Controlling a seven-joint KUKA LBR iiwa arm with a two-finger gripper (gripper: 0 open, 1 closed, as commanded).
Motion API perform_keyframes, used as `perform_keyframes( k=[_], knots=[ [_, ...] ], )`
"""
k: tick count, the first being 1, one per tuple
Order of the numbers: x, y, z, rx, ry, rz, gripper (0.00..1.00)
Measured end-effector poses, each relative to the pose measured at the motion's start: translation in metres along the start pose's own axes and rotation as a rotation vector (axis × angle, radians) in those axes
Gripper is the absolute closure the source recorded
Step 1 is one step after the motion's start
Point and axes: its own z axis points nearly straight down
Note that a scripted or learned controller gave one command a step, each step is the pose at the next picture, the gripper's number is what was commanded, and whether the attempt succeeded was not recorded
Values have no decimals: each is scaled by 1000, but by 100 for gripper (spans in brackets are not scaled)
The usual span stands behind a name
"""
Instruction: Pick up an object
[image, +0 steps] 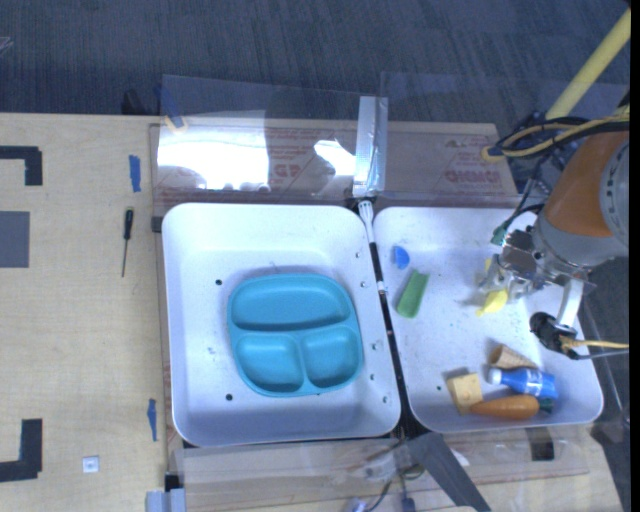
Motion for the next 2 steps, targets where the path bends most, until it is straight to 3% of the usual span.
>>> perform_keyframes(
  k=[1, 2],
  knots=[
    [66, 10, -90, 2, 4, 13, 100],
    [105, 10, -122, 6, 2, -47, 100]
  ],
)
